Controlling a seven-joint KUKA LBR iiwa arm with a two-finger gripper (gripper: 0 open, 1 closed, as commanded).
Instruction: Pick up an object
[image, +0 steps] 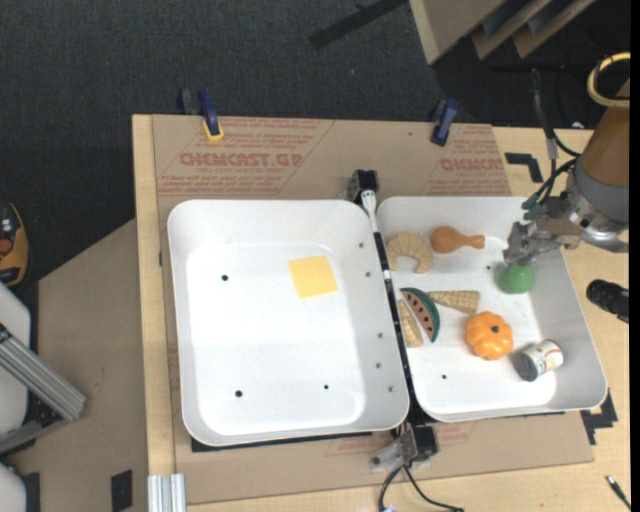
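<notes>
With gripper (527, 247) low over right bin (570, 340) — green round toy (516, 277) directly beneath fingertips, touching or nearly — finger spread and hold impossible to tell.

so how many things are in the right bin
7: croissant, drumstick, green ball under the end effector, watermelon slice, cone, pumpkin, small can. The arm may hide more.

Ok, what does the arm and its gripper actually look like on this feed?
The arm is grey metal with a rounded orange-brown band above the wrist. Dark cables run down its left side. The gripper is a small grey metallic assembly with dark parts, too blurred for finer detail.
</notes>
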